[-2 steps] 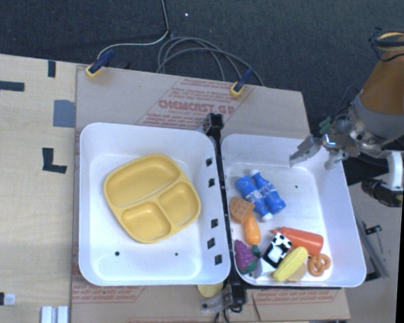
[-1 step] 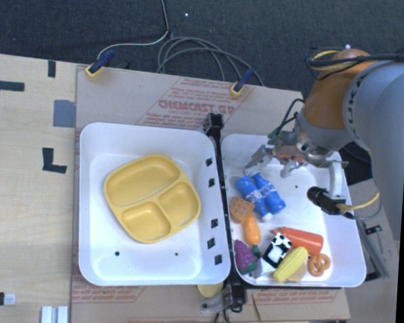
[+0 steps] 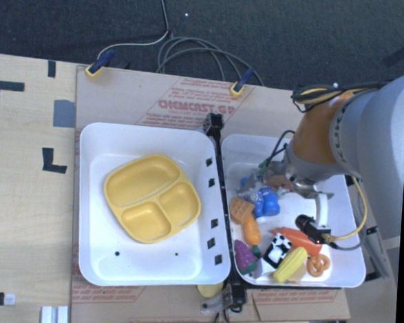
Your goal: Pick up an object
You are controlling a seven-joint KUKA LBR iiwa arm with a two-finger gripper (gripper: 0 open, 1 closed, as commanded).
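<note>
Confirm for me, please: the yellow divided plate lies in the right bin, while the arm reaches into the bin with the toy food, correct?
Not quite. The camera view shows the yellow divided plate in the left bin, not the right. The rest holds: the arm reaches into the right bin, among the toy food.

I see two shallow white plastic bins: the left bin (image 3: 88,205) holds a mustard-yellow three-compartment plate (image 3: 152,197), and the right bin (image 3: 350,268) holds a bright mix of toys. Among them I make out a blue crumpled piece (image 3: 266,205), an orange carrot-shaped toy (image 3: 251,231), a tan waffle-textured piece (image 3: 241,210), a purple grape cluster with green (image 3: 245,254), a yellow corn cob (image 3: 290,264), a black-and-white checked block (image 3: 276,251), a red-orange pepper-like piece (image 3: 300,239) and an orange pretzel ring (image 3: 317,265). The arm (image 3: 369,134) at the right of the frame is grey with an orange band (image 3: 313,134). The cardboard sheet (image 3: 185,104) under the bins is brown with red print, clipped by yellow-and-blue clamps (image 3: 97,66).
</note>
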